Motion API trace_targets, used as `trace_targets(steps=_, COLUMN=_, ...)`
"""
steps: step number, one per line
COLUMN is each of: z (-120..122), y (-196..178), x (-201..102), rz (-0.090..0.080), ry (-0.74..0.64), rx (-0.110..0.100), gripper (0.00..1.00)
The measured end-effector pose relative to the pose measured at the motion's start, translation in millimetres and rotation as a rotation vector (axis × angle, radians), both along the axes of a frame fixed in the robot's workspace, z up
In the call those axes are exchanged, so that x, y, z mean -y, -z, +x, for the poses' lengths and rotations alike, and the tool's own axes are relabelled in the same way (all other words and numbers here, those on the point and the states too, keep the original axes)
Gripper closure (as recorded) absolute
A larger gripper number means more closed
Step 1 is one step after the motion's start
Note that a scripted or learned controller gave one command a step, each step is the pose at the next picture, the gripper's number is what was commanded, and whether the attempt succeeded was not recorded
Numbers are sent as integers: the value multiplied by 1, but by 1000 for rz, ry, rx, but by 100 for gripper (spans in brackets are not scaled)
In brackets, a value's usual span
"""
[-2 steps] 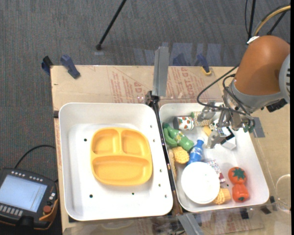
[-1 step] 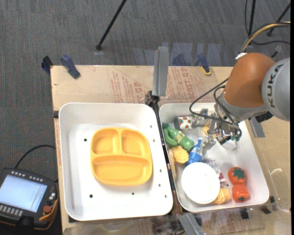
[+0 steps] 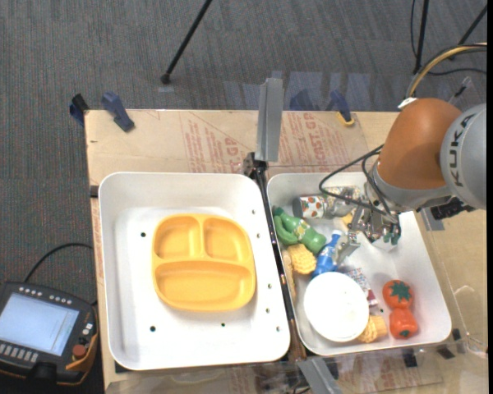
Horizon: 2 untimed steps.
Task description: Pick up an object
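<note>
My gripper (image 3: 371,235) hangs over the back middle of the right bin (image 3: 434,269), under the orange wrist band, with its fingers spread and nothing between them. Just to its left and lower lies a blue bottle (image 3: 329,253). Further left are a green toy (image 3: 298,231) and a yellow corn piece (image 3: 300,261). A small can (image 3: 312,207) lies near the bin's back wall. A white round lid (image 3: 335,305) sits at the front, with a red tomato (image 3: 398,292) and an orange fruit (image 3: 403,322) to its right.
The left bin (image 3: 123,220) holds a yellow divided plate (image 3: 204,261). A grey post (image 3: 269,130) stands behind the seam between the bins. Cables run from the wrist over the right bin's back edge. A teach pendant (image 3: 37,327) lies at the lower left.
</note>
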<state>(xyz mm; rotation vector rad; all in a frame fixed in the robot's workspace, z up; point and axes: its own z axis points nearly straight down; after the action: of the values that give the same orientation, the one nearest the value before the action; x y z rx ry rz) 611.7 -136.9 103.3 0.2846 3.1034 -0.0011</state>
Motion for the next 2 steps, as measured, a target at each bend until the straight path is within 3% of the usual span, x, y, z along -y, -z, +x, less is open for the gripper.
trace_targets(steps=1, z=-6, y=-1, x=-22, rz=0, ry=102, rx=9, gripper=0)
trace_targets(steps=2, z=-33, y=0, x=-53, rz=-1, ry=114, rx=13, gripper=0)
